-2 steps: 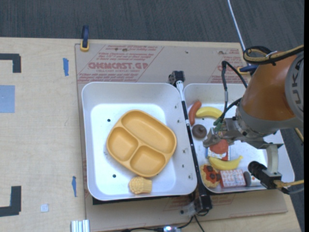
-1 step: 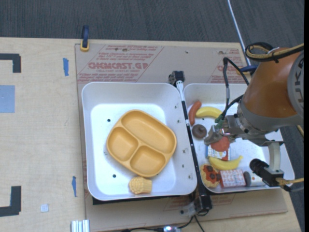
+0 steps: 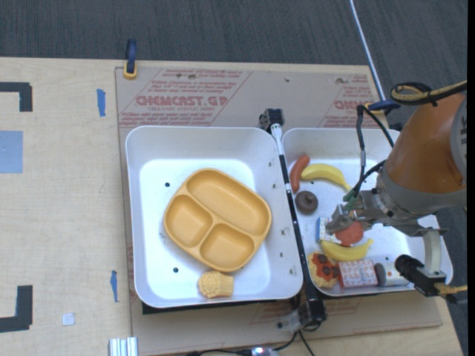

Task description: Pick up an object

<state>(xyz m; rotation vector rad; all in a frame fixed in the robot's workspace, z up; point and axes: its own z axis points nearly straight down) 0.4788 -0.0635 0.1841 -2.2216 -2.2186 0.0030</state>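
Observation:
The right bin (image 3: 334, 133) holds several toy foods. My gripper (image 3: 343, 217) is low in this bin, directly over a red round fruit (image 3: 353, 235) and touching or nearly touching its top. A yellow banana (image 3: 347, 251) lies just below the fruit. A second banana (image 3: 325, 173), a red sausage (image 3: 298, 170) and a brown donut (image 3: 306, 201) lie to the upper left of the gripper. The wrist hides the gripper's tips.
Along the right bin's front edge lie an orange-red food piece (image 3: 322, 269) and a small printed box (image 3: 358, 274). The left bin (image 3: 133, 199) holds a yellow divided plate (image 3: 217, 219) and a corn cob (image 3: 215, 283). The arm's body covers the right bin's right side.

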